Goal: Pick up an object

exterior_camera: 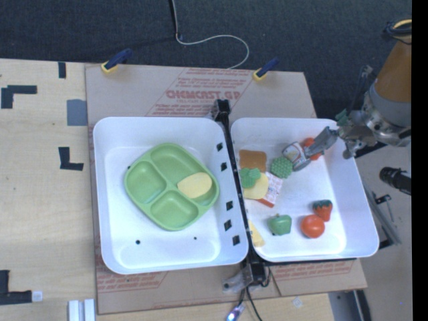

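On the bench, the right bin [348,199] (toys inside) lies under the pincer [302,156], its grip state unclear.

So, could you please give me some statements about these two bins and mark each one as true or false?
1. The green divided plate lies in the left bin. True.
2. A yellow piece lies on the plate. True.
3. The red tomato is in the left bin. False: it lies in the right bin, near the front edge.
4. The gripper is above the left bin. False: it is over the right bin, near the back.
5. The green pepper lies left of the tomato. True.
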{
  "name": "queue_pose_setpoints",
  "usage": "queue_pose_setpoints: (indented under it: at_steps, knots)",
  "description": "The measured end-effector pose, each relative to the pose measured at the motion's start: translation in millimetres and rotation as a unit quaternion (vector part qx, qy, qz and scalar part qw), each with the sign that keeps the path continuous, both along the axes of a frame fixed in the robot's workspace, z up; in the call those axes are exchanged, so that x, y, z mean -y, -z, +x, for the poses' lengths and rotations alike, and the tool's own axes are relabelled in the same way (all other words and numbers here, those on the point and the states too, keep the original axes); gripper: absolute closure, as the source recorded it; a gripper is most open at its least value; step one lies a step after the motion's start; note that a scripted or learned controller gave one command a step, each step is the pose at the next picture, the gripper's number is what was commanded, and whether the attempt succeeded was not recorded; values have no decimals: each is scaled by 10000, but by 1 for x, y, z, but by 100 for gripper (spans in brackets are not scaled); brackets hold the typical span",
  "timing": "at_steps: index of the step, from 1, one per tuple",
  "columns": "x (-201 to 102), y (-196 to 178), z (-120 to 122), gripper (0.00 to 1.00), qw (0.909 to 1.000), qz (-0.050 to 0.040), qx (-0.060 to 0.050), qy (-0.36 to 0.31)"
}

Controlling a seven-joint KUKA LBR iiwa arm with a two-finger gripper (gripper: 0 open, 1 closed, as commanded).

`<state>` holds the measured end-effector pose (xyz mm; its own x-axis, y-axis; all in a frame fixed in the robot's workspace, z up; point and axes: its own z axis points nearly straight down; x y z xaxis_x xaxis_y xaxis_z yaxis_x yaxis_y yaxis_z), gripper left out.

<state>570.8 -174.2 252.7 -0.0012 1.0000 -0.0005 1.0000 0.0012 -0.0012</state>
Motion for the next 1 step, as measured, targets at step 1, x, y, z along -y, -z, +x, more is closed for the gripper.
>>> queue_pose_setpoints:
  at_steps: [1]
  knots:
    - [-67,63,-92,0,10000,36,-74,-8]
